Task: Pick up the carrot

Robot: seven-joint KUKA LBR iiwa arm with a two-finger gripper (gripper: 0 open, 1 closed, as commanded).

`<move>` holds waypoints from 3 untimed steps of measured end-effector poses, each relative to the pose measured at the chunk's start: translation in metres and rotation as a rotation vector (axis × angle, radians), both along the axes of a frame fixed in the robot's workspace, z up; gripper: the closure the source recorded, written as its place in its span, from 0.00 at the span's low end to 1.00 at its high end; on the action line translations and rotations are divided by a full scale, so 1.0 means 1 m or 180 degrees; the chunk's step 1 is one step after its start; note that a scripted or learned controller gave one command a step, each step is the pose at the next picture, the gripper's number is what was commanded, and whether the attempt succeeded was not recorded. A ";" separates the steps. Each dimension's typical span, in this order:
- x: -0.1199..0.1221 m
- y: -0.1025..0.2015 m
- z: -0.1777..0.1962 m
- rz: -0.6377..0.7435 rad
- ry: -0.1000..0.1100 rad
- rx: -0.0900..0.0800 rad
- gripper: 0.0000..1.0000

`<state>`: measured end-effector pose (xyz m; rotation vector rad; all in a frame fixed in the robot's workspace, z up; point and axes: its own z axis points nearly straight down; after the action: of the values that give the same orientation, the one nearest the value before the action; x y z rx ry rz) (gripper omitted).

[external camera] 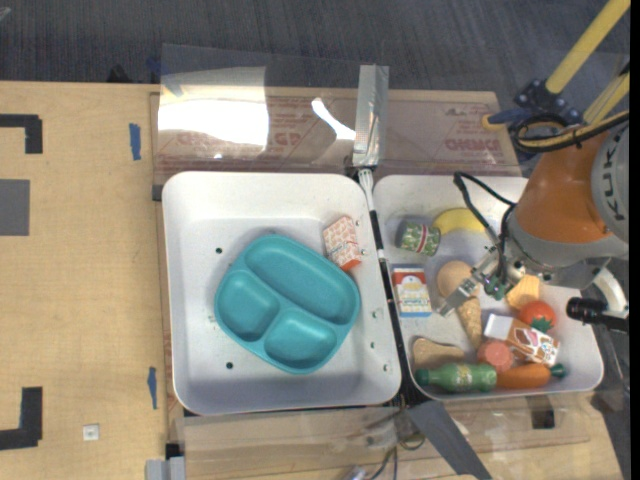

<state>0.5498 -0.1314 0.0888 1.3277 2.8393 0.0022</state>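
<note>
Carrot (524, 375), lower right of frame, wedged among toys: likely light, stiff, slick plastic; grip across its thick middle; gripper (478, 283) state cannot tell.

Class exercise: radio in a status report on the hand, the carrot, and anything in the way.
Hand low in right bin, among the toys. Carrot at near edge, apart from hand. Green bottle and printed box crowd it.

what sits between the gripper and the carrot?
In the camera view, a white block and a round red piece lie between the gripper and the carrot by the right bin's near wall.
</note>
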 end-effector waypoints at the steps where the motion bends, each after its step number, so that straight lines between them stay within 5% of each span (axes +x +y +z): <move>1: 0.002 0.001 0.011 0.0005 -0.0016 -0.0001 1.00; 2: -0.017 0.070 0.099 0.0545 -0.0008 0.0002 1.00; 3: -0.026 -0.003 0.075 0.1068 0.0025 0.0001 1.00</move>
<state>0.5237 -0.1343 0.1641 0.8369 3.0285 -0.0008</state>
